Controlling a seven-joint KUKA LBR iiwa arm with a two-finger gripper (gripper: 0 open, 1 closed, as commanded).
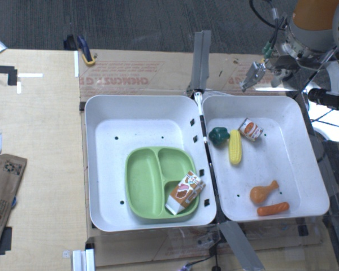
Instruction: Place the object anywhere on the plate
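My gripper (254, 77) is hanging above the bench at the two o'clock side of the scene, just past the far rim of the right bin (305, 151), and I cannot tell how it is set; nothing is showing in its grasp and it is touching nothing.

I am counting two white bins and one green plate (144, 179), which is sitting in the left bin (101, 151). One small carton (185, 192) is lying tilted in the plate's five o'clock compartment.

The right bin is holding five things: one dark green piece (218, 135), one corn cob (235, 146) just beside it, one small can (251, 130), one orange drumstick (263, 192) and one orange carrot (273, 209).

The carton is lying well apart from my gripper, toward seven o'clock from it
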